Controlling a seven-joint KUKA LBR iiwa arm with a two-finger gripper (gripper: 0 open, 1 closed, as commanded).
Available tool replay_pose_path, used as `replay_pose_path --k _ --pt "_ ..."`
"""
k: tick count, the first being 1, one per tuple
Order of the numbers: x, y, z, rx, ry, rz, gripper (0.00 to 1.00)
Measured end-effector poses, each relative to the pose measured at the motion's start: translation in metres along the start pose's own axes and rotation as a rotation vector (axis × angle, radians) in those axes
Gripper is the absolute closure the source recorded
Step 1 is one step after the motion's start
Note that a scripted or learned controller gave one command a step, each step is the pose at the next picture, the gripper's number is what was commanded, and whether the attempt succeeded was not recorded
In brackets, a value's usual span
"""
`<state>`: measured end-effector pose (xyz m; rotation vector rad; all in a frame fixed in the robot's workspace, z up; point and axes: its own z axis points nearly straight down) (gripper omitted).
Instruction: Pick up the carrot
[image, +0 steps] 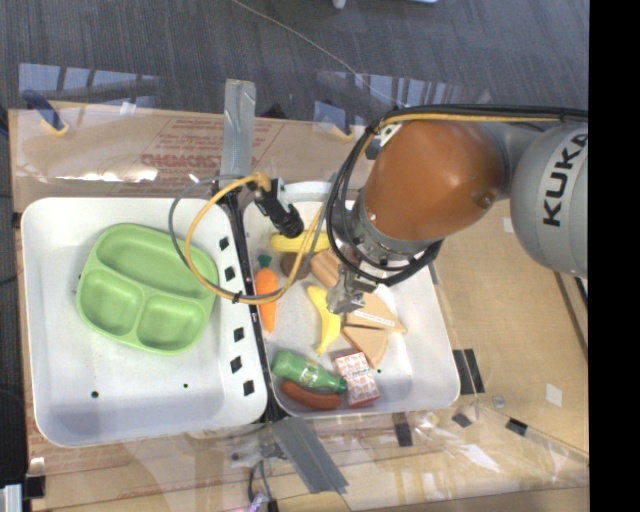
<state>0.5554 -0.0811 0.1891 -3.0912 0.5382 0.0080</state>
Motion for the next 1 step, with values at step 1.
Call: replay_pose_path --k 1 --pt "0.0002 -0.0004 -0.0008 0.001 0.001 0.000 0.00"
